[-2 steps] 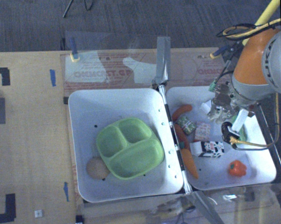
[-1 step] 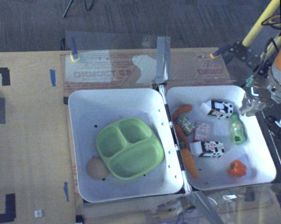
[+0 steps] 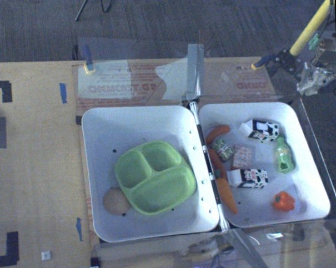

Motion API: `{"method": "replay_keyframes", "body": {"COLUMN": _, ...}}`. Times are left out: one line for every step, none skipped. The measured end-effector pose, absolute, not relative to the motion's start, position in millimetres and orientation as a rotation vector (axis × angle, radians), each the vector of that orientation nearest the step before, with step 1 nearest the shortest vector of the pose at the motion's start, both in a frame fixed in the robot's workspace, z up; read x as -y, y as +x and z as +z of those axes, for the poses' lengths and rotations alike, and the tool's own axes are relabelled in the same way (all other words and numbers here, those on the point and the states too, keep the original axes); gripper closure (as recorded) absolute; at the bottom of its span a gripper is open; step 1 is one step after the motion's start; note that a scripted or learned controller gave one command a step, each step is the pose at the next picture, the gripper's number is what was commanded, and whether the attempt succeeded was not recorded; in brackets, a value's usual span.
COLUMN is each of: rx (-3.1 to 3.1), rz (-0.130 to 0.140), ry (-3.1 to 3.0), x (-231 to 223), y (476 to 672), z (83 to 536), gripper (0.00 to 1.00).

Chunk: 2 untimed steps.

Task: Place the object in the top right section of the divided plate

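A green divided plate [image 3: 127,189] lies in the left bin [image 3: 98,128], turned slightly, with two small sections at its far side and one large section nearer me. All three sections hold nothing. A round tan lump [image 3: 116,200] rests on the bin floor against the plate's left rim. The gripper [image 3: 312,81] hangs at the upper right, outside the right bin's far corner and well away from the plate and the toys. I see nothing held under it.
The right bin [image 3: 310,152] holds several toy foods: a sausage [image 3: 218,133], a carrot [image 3: 227,195], two cow-patterned cartons [image 3: 264,130] [image 3: 249,178], a green bottle [image 3: 284,155] and a red pepper [image 3: 283,201]. A yellow rod [image 3: 313,23] slants above the gripper.
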<state>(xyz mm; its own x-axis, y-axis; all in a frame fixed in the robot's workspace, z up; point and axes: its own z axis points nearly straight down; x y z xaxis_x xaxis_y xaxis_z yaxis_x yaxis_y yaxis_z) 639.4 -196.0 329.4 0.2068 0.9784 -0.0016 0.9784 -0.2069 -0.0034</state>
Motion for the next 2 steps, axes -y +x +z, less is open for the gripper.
{"method": "replay_keyframes", "body": {"rx": 1.884, "rz": 0.006, "ry": -2.513, "x": 217.2, "y": 608.2, "z": 433.0, "gripper": 1.00}}
{"method": "replay_keyframes", "body": {"rx": 1.617, "rz": 0.009, "ry": -2.689, "x": 209.8, "y": 553.4, "z": 344.1, "gripper": 1.00}}
